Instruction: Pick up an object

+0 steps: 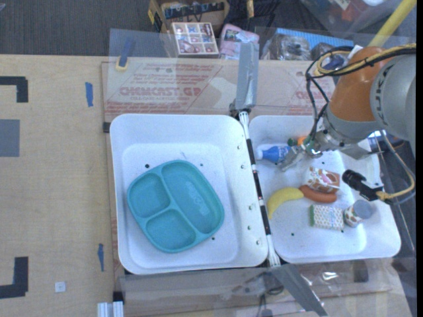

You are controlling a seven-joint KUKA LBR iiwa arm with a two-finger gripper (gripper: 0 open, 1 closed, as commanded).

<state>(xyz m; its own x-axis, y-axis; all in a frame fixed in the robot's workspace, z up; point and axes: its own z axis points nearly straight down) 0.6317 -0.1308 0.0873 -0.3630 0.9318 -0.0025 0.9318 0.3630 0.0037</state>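
My gripper (295, 157) hangs low over the far left part of the right bin (330, 243), reaching in from the right under the orange wrist band. A blue and white bottle-like object (271, 153) lies just left of it, touching or nearly touching its tip. A small orange piece (301, 139) sits just behind the gripper. Nearer the front lie a yellow banana (284, 199), a red-brown sausage (318, 193), a white and red pastry-like item (323, 177), a patterned block (328, 216) and a small grey cup (361, 211).
The left bin (132, 137) holds a teal divided plate (174, 205). A raised rim (254, 190) separates the two bins. Cardboard and clutter lie beyond the bins at the back.
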